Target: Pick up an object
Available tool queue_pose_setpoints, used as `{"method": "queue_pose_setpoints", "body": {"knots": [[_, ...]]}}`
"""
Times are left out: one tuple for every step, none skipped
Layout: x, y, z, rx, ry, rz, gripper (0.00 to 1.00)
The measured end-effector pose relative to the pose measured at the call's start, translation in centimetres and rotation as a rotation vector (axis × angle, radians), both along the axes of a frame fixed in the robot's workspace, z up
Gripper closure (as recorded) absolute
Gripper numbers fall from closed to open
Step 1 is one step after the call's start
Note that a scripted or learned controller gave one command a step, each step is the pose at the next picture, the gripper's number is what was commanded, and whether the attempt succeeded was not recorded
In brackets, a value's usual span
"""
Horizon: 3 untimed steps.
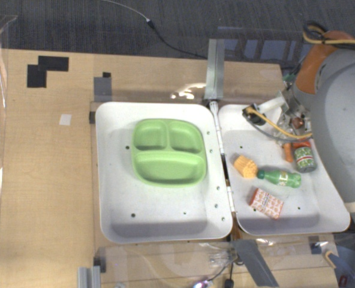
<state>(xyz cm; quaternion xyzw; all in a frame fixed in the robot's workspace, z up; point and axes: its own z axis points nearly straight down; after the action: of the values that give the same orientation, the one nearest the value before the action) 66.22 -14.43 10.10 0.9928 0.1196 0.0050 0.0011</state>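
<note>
The right bin (327, 221) holds several small objects. A yellow-orange block (244, 165) lies near its left wall, and a green bottle (279, 177) lies on its side just right of the block. A red and white patterned box (266, 202) rests flat toward the front. A red and green can (303, 156) sits by the right wall. My gripper (294, 125) hangs over the bin's back right part, just above and behind the can, with yellow and white cables around it. The grey arm with its orange band (312, 68) reaches in from the right and hides the bin's right rim.
The left bin (114, 221) holds a green divided plate (168, 151) in its middle. A metal post (216, 71) stands behind the seam between the bins. A black cable (147, 21) runs across the dark floor at the back. Wooden benchtop lies to the left.
</note>
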Motion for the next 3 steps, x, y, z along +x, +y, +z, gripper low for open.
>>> {"method": "queue_pose_setpoints", "body": {"knots": [[-0.5,7.0,8.6,0.004,0.004,-0.033,1.0],[0.1,8.3,8.5,0.004,0.006,-0.035,1.0],[-0.1,10.3,9.3,0.004,0.007,-0.033,1.0]]}}
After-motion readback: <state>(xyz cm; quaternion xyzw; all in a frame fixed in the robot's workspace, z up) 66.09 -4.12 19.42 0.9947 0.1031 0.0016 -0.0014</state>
